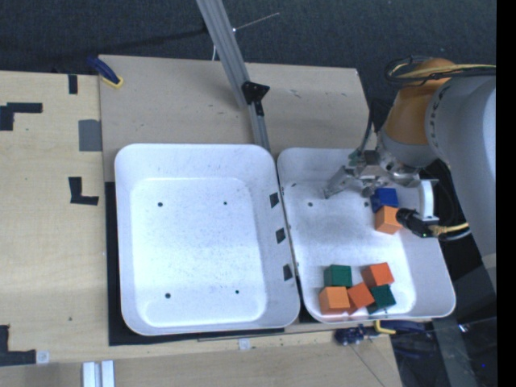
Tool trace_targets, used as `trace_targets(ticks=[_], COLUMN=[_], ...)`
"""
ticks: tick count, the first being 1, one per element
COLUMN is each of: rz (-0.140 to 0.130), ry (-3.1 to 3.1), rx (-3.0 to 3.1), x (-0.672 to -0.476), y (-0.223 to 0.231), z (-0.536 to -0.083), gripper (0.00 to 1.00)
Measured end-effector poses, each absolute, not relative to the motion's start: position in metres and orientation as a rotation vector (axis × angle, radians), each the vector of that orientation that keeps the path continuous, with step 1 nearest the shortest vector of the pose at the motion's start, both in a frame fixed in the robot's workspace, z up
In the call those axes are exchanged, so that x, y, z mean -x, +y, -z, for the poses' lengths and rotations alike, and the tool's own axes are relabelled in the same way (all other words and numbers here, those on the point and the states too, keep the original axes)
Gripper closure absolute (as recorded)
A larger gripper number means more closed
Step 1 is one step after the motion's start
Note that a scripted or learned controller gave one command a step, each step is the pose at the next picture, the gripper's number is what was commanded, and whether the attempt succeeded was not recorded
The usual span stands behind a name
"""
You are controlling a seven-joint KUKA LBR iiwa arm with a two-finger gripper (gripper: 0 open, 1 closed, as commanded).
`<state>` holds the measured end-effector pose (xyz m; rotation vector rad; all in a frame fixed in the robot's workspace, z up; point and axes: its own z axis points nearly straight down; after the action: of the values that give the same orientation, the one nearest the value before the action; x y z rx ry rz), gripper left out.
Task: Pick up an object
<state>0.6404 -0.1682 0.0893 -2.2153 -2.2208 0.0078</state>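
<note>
My gripper (355,181) hangs low over the far end of the right bin (322,232), under the grey arm with its orange band (411,115). Just to its right lie a blue block (386,197) and an orange block (388,220), close together by the bin's right wall. I cannot tell whether the blue block touches the gripper. A cluster sits at the near end of the right bin: a green block (339,276), an orange block (378,274), two more orange blocks (334,299) (360,295) and a dark green one (383,297).
The left bin (193,232) stands beside the right one, rims touching. A slanted metal pole (230,43) with a black clamp crosses the bench behind the bins. Cables run along the right bin's outer edge (431,220).
</note>
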Motion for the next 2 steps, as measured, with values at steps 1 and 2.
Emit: trace_targets(ticks=[1, 2], rz=[-0.004, 0.004], ry=[-2.225, -2.226], rx=[2.215, 2.223], x=[-0.642, -0.637], y=[-0.168, -0.168], z=[-0.102, -0.164], gripper=[1.00, 1.00])
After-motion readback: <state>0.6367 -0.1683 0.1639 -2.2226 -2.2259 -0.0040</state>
